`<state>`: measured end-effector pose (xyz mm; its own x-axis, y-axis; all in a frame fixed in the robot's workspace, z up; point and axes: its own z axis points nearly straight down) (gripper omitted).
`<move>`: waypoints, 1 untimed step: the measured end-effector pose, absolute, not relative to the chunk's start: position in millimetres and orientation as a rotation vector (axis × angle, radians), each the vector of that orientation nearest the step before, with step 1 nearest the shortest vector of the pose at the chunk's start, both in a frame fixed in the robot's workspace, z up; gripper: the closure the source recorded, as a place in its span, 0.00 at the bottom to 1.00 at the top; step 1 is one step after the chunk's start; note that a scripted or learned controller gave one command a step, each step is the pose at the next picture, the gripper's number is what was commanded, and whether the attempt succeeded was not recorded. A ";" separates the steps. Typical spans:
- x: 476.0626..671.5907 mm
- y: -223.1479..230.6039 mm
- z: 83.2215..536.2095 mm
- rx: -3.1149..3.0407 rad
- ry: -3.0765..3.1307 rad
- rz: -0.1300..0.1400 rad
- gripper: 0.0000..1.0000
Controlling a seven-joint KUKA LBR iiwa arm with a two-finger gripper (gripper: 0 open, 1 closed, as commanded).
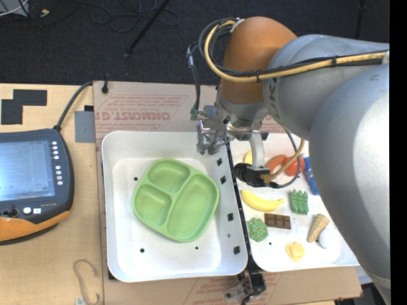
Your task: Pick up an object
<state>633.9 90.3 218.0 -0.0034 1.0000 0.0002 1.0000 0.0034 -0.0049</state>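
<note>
Looming closest to the lens, the grey arm [343, 126] sweeps in from the right and bends down through its orange band [251, 49] to the hand [210, 143], which hangs low over the far end of the wall where the two bins meet. From this angle I cannot tell whether the hand is open or closed, and nothing is visible in its hold. That spot over the divide commits it to neither side, though it may be aimed at something near the wall. Just to its left, in the left bin [121, 246], a green divided plate [177, 199] lies flat and slightly askew, covering much of the floor; its thin raised rim is probably the only purchase it offers. The right bin [275, 245] holds the smaller candidates for a pick: a banana [261, 200] nearest the divider, an orange-red piece [278, 164] beyond it, a blue piece [310, 173], a ridged green piece [299, 202], a brown chocolate bar [277, 220], a broccoli-like floret [257, 229], a cone [316, 226] and a yellow lump [294, 251]. They lie mostly spread out, not piled, which should leave room to come down on one. Well apart, on the counter [38, 265], rests a control pendant [28, 176].
</note>
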 end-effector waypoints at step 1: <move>630.6 102.9 232.0 -2.217 -2.221 0.005 1.00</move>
<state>630.6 102.9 232.0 -0.0019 1.0000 0.0001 1.0000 0.0019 -0.0044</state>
